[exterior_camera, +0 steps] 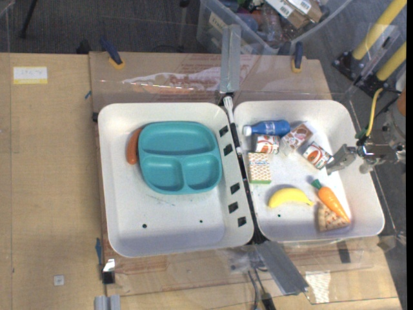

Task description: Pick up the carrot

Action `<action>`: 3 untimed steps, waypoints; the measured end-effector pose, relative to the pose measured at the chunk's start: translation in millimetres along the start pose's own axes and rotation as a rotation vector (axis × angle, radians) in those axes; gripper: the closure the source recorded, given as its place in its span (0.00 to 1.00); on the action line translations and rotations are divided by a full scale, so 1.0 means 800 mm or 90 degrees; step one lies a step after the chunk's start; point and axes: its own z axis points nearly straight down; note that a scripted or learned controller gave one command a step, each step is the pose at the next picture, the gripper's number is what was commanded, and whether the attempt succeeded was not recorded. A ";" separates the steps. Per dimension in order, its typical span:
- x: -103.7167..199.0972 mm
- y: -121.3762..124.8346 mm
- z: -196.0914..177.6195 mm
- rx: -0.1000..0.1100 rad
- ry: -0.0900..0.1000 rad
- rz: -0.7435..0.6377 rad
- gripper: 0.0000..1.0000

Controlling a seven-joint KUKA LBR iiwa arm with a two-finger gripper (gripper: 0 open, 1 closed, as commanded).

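The carrot (331,200) lies in the right bin (361,131), toward its near right corner, green top pointing up-left and orange body tapering down-right. Its lower end rests against or over a pizza slice (330,221); a banana (289,197) lies just beside it to the left. It appears to be a toy: I judge it light, stiff and smooth-skinned, hence liable to slip or roll from a pinch placed on the taper. The thicker stretch just below the green top looks the soundest place to take hold, with the jaws set across the body, not along it. The gripper (339,159) hangs over the right side of the same bin, near the carrot and above its green end, with nothing held; whether it is spread or closed I cannot tell. The bin floor is smooth white with low curved walls, and the right wall stands close to the carrot, leaving little clearance on that side. Further back in the bin lie a blue bottle (270,127), two cans (306,144) and a small carton (259,168), well apart from the carrot. The left bin (116,173) holds a teal divided plate (179,155).
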 end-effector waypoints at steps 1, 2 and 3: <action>-0.067 0.031 0.149 0.000 0.001 0.110 0.00; -0.065 -0.025 0.200 -0.003 0.009 0.121 0.00; -0.070 -0.025 0.187 -0.006 0.003 0.125 1.00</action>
